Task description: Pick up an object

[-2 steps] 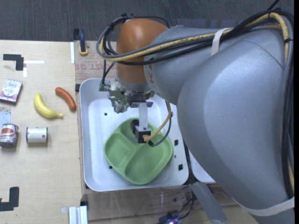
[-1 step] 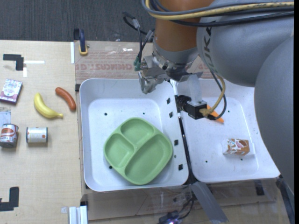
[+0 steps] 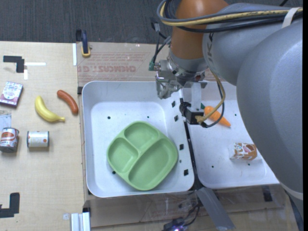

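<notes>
Green divided plate [image 3: 142, 155], 3 compartments, lies flat in left bin [image 3: 89, 129], toward its front & centre, nothing on it. Carrot [image 3: 219, 119] lies in right bin [image 3: 216, 162] near the back, just right of the wall between the 2 bins, its tip pointing right. A small printed packet [image 3: 244, 151] sits further front-right in the same bin, well apart from the carrot. Both bins are shallow, white and side by side on a pale wood bench [image 3: 38, 186]. A brown cardboard sheet [image 3: 120, 66] w/ reversed red print lies behind the left bin; dark floor beyond that. On the bench left of the bins: banana [image 3: 45, 109] w/ a red sausage [image 3: 68, 101] just beside it, a small patterned box [image 3: 11, 93] further left, & 2 cans [image 3: 38, 139] on their sides near the front. Arm [image 3: 260, 81], grey w/ an orange band, comes in from the right and covers much of the right bin. Gripper [image 3: 165, 89] hangs over the back right corner of the left bin, close to the dividing wall, apart from the plate & left of the carrot. Can't tell if it's open or closed from this angle; nothing seen held in it.
</notes>
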You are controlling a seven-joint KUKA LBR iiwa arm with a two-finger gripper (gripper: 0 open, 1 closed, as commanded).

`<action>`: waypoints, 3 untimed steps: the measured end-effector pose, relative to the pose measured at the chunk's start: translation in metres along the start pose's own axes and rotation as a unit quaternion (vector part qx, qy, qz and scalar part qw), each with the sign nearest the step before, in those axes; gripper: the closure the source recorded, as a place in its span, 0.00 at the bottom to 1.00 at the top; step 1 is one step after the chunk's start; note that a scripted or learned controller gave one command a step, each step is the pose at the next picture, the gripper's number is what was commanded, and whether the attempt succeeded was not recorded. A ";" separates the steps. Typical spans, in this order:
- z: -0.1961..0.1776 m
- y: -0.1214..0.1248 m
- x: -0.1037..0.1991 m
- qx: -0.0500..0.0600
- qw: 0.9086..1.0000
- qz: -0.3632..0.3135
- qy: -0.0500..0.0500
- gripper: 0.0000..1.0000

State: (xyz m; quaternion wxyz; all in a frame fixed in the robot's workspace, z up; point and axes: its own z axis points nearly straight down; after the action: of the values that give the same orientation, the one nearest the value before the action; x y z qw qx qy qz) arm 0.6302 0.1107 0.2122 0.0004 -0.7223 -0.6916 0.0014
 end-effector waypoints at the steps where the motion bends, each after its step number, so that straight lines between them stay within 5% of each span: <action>1: -0.051 0.032 -0.066 -0.001 0.999 0.041 0.000 1.00; 2: 0.017 0.029 -0.002 -0.001 0.990 -0.138 0.000 1.00; 3: -0.054 -0.010 0.030 -0.001 1.000 -0.023 0.000 1.00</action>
State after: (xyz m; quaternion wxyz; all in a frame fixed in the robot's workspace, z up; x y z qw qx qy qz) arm 0.6217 0.1411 0.2661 -0.0003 -0.7060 -0.7082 0.0008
